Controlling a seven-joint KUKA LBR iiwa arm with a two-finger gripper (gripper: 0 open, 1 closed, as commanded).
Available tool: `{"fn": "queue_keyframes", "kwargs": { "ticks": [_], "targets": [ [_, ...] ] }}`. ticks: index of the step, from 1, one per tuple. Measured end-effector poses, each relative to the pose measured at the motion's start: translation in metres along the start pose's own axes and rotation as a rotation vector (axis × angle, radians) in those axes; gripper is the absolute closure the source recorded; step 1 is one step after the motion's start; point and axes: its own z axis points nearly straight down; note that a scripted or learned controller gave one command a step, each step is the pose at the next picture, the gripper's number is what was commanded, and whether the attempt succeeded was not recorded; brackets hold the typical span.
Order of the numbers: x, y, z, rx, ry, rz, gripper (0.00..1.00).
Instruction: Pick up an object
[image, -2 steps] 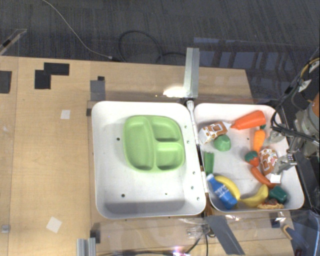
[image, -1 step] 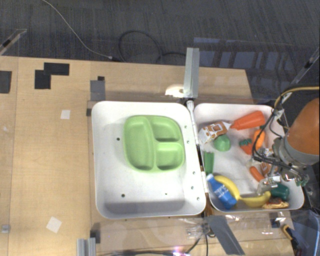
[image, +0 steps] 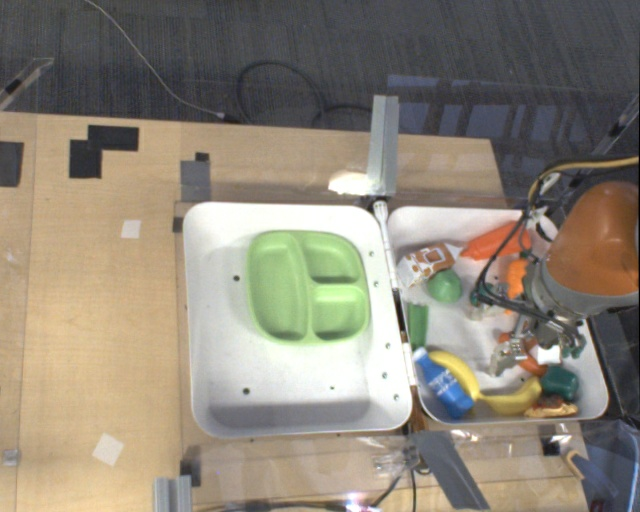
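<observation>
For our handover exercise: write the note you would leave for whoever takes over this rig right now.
Gripper: low in the right bin, above the banana; whether it is open or shut cannot be told.
Things: banana, blue bottle, green ball, snack packet and dark green block all lie in the right bin. Green divided plate sits in the left bin.
Done: nothing seen lifted.
Left: grasp and lift one object.

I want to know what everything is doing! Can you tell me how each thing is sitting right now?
green tray: flat, right way up, in the left bin
banana: lying in the right bin
blue bottle: on its side, touching the banana
green ball: resting loose
gripper: low over the right bin
</observation>
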Motion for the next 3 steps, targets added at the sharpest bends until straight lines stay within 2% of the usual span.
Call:
{"fn": "queue_keyframes", "kwargs": {
  "ticks": [1,2,3],
  "targets": [
    [0.010,0.023,-0.001,0.002,-0.003,-0.017,0.00],
    [-0.064,0.018,0.002,-0.002,0.003,0.238,0.00],
    [-0.007,-0.006,0.001,0.000,0.002,0.167,0.00]
  ]
}}
